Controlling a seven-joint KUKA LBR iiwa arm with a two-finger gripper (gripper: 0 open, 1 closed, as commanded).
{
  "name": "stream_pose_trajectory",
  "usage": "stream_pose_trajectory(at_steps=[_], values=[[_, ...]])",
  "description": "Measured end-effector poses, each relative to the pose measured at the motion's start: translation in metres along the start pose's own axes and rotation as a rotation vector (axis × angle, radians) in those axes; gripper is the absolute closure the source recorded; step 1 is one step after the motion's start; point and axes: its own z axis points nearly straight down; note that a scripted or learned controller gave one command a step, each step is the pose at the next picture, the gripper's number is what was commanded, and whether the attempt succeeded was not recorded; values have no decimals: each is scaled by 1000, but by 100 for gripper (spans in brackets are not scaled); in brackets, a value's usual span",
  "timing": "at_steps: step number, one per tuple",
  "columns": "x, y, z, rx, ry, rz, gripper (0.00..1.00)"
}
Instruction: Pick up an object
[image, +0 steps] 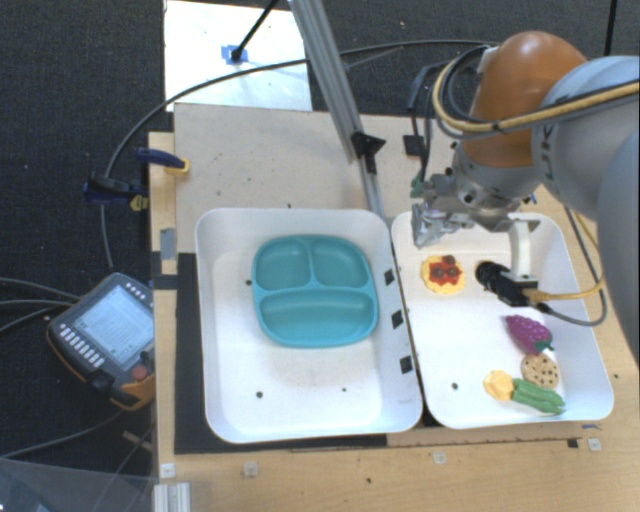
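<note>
My gripper (430, 232) hangs over the far left part of the right bin (470, 400), just above and left of a small round pizza toy (443, 274). Nothing shows between its fingers. A purple grape bunch toy (527, 331) lies toward the bin's right side. Below it sits a round cookie (540, 371). A yellow toy piece (498, 384) and a green pod-shaped toy (539, 398) lie at the near right corner.
The left bin (230, 400) holds a teal divided plate (314, 290). A black divider strip (398, 320) runs between the two bins. A teach pendant (105, 335) lies off the bench at left.
</note>
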Motion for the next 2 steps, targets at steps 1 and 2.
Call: stream_pose_trajectory(at_steps=[1, 2], values=[[51, 8, 12, -1, -1, 1, 100], [101, 0, 13, 1, 0, -1, 100]])
